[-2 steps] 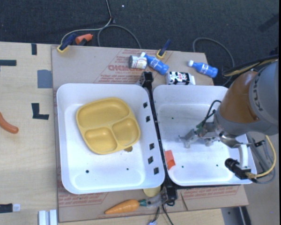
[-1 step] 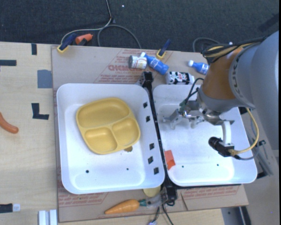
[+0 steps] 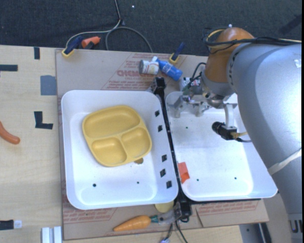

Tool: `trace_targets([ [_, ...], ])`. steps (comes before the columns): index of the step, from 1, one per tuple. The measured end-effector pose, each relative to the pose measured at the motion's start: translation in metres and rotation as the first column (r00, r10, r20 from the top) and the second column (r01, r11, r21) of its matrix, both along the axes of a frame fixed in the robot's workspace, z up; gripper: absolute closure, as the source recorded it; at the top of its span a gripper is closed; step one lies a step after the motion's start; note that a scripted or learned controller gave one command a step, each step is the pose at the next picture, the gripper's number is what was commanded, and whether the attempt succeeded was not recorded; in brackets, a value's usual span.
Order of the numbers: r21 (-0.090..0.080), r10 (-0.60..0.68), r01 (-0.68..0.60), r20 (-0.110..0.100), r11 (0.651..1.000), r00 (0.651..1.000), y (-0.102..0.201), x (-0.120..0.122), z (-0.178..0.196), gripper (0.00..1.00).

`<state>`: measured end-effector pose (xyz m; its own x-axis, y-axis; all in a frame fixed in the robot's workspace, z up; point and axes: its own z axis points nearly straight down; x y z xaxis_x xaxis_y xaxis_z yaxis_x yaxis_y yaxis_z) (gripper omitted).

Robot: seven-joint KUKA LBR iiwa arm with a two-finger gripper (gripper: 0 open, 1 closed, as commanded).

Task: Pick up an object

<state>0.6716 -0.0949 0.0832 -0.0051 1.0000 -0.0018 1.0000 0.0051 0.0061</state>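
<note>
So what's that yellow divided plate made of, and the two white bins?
The yellow divided plate looks like matte molded plastic: even colour, soft rounded edges. The white bins seem to be smooth, slightly glossy plastic with rounded rims, though coated metal can't be excluded.

Robot lab: clamped cardboard (image 3: 126, 75), twin bins (image 3: 73, 135) (toy food).

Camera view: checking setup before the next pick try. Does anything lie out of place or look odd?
Yes. A carrot lies on the board below the left bin, and a sausage on the bench far left, both outside the bins. The yellow plate sits askew in the left bin.
</note>
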Motion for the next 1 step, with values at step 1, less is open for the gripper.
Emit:
trace_targets([
  [1, -0.002, -0.002, 0.002, -0.003, 1.0, 1.0, -0.0012, -0.0025, 0.0123, 1.0],
])
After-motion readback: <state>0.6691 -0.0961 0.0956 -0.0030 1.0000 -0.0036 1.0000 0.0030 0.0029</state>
